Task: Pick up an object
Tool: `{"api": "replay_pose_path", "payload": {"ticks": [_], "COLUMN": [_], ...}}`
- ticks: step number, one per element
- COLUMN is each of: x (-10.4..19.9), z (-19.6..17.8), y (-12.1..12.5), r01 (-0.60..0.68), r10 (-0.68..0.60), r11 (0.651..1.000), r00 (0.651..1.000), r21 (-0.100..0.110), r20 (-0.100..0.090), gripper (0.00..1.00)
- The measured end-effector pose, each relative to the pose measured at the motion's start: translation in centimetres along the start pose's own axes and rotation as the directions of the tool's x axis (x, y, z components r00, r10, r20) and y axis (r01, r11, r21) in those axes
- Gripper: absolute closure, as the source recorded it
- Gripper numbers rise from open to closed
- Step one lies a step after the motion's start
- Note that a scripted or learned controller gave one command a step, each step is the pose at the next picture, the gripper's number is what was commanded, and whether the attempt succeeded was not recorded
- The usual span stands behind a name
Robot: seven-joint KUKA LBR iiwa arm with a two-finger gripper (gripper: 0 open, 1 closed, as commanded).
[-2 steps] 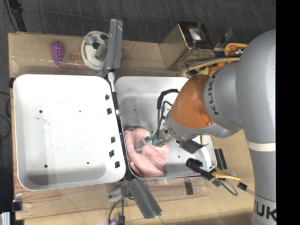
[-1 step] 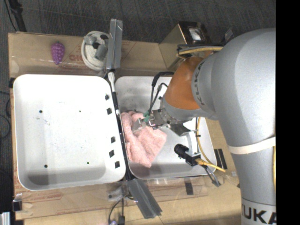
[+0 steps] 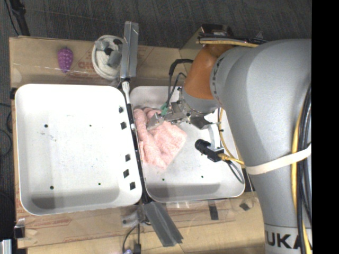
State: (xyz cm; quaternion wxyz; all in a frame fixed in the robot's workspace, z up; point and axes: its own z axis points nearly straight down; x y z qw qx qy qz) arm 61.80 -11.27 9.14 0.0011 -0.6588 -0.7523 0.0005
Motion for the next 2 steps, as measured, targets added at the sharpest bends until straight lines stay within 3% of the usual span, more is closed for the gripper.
{"api": "replay_pose_path", "payload": {"ticks": [1,2], "x": [-0.7,0.4], "z": [0.0,0.0], "y": [3.9,3.9], "r01": [0.043,0.100], "r10": [-0.043,-0.100], "r11": [0.999,0.995], "r00": [0.999,0.995], "r21": [0.000,0.003], "r20": [0.000,0.001], "gripper": [0.00,0.00]}}
